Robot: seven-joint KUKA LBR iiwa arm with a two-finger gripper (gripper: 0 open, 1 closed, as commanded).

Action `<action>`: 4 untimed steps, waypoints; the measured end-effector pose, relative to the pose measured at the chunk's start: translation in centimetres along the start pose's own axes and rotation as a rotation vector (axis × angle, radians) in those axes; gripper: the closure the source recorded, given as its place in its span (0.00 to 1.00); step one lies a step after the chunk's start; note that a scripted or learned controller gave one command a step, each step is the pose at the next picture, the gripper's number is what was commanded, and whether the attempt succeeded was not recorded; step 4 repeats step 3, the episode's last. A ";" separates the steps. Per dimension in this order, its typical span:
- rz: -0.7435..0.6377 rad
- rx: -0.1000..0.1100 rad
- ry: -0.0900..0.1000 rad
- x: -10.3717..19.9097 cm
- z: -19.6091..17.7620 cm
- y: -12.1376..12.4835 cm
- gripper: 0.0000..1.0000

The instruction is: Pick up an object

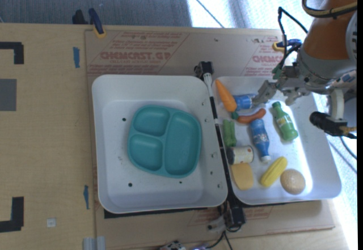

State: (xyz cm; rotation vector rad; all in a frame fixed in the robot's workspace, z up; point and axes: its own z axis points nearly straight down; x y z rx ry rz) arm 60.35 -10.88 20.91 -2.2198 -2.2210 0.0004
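Observation:
The right bin (320, 158) holds several toy foods. An orange carrot (225, 96), a small blue can (245, 101) and a red sausage (251, 117) lie at its far left. A blue bottle (260, 138) and a green bottle (284, 122) lie in the middle. My gripper (278, 94) hangs open over the bin's far part, just above the green bottle's cap and right of the blue can, with nothing between its fingers.
Nearer the front lie a green pickle (228, 132), a white jar (243, 155), a yellow cheese block (243, 176), a yellow corn cob (273, 170) and a tan potato (292, 181). The left bin (108, 107) carries a teal divided plate (164, 141). A black clamp (203, 68) sits between the bins.

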 end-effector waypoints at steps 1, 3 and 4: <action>0.061 -0.003 -0.001 0.6 11.5 -2.4 0.00; 0.315 -0.002 0.000 6.9 2.5 -1.7 1.00; 0.315 -0.002 0.000 6.9 2.5 -1.7 1.00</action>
